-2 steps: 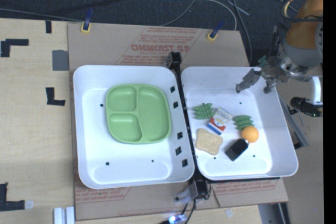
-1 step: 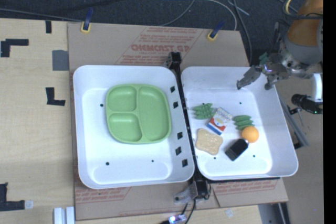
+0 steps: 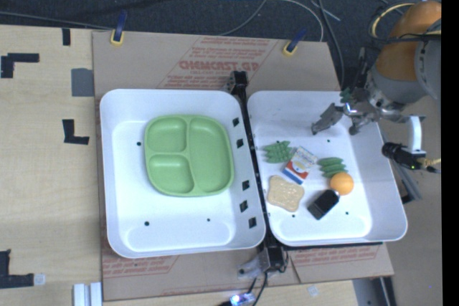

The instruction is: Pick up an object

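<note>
The right bin (image 3: 283,111) holds several small items: a green leafy piece (image 3: 278,151), a white packet with red and blue (image 3: 298,163), a green pod (image 3: 330,164), an orange (image 3: 343,183), a slice of toast (image 3: 285,193) and a black block (image 3: 323,203). My gripper (image 3: 338,120) hangs over the upper right part of that bin, above and to the right of the items. Its two fingers are spread apart, one fingertip (image 3: 317,127) pointing left, and nothing sits between them.
The left bin (image 3: 118,154) holds a green divided plate (image 3: 189,155). Cardboard lies under both bins, with blue and yellow clamps at its far edge. Cables run across the dark floor behind. The arm's orange band (image 3: 416,21) sits at the far right.
</note>
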`<act>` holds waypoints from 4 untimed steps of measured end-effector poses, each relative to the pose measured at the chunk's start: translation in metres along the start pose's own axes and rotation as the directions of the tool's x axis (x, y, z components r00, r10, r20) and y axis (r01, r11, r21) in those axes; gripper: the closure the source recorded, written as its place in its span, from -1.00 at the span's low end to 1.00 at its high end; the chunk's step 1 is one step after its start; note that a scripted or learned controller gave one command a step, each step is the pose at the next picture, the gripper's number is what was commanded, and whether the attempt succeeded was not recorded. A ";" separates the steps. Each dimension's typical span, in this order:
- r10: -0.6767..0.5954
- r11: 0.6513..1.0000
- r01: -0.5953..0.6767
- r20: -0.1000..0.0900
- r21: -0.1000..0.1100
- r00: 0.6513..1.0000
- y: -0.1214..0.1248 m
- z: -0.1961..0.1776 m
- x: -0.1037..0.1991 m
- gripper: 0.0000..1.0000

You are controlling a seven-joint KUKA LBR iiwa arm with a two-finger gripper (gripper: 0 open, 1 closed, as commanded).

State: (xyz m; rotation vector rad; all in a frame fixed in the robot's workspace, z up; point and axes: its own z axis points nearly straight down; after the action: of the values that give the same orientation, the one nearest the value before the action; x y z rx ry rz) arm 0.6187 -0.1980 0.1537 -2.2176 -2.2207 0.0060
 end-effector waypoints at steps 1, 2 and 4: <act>0.000 1.000 0.000 0.000 0.000 1.000 -0.006 0.062 0.005 -1.00; -0.001 1.000 0.001 0.003 -0.005 1.000 -0.005 0.068 0.005 -1.00; 0.001 1.000 -0.001 0.000 -0.007 1.000 -0.014 0.001 0.004 1.00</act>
State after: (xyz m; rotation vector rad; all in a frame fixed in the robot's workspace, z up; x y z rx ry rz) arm 0.6051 -0.1941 0.1530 -2.2222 -2.2228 -0.0020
